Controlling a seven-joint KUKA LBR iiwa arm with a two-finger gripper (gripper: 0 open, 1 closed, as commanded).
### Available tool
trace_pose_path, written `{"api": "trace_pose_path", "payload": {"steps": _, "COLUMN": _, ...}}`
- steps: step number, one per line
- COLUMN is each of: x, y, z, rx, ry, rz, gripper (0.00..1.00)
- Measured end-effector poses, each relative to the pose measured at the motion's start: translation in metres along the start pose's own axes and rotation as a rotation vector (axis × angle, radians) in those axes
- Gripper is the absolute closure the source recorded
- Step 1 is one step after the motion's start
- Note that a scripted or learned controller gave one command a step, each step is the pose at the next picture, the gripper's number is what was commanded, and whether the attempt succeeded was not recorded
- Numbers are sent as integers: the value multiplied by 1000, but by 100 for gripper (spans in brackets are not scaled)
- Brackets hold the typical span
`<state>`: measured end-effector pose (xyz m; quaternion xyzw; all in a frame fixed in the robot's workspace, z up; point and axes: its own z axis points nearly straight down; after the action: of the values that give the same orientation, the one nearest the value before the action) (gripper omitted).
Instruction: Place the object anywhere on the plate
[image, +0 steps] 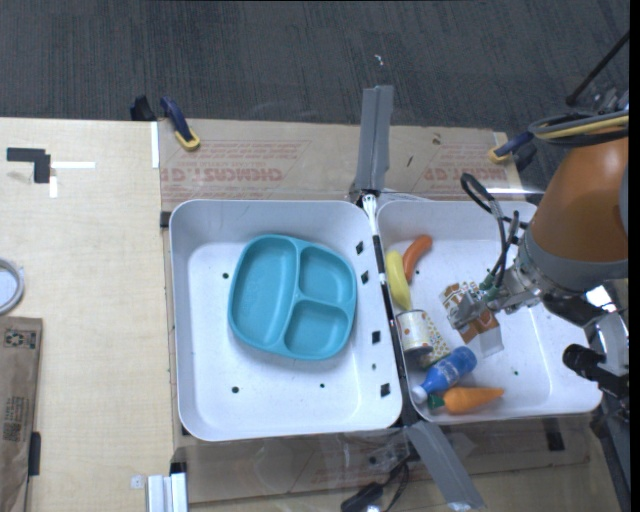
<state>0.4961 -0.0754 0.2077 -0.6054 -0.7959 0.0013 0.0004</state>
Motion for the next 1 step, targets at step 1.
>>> {"api": "trace_pose_path", "payload": {"steps": 1, "x": 35, "y": -9, "z": -7, "rx": -1, "ry": 1, "rz": -303, "gripper": 100}}
